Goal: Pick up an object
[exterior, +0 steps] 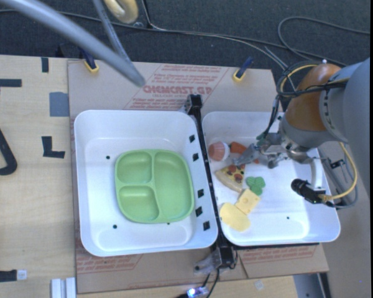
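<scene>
Setting: pale wooden tabletop [25, 113] with a brown cardboard sheet [174, 82] under two shallow white bins, dark floor with cables beyond.
Hard to make out: the gripper [256, 154] sits low in the right white bin [298, 225]; whether its fingers are open or shut I cannot tell, and nothing is clearly seen between them. The grey arm with its orange band [311, 104] covers that bin's far right part.
Landmark: black divider clips [202, 166] where the bins meet.
Left of divider: left white bin [93, 135] holding a green three-compartment plastic tray [154, 186].
Right of divider: small toy foods in a loose cluster — a round red-and-white piece [218, 150], a small red-orange piece [237, 147], a pizza slice [230, 177], a green leafy piece [255, 184], a yellow cheese wedge [248, 201], a pale yellow round piece [234, 216].
In the way: a blurred grey pole [68, 27] crosses the upper left.
</scene>
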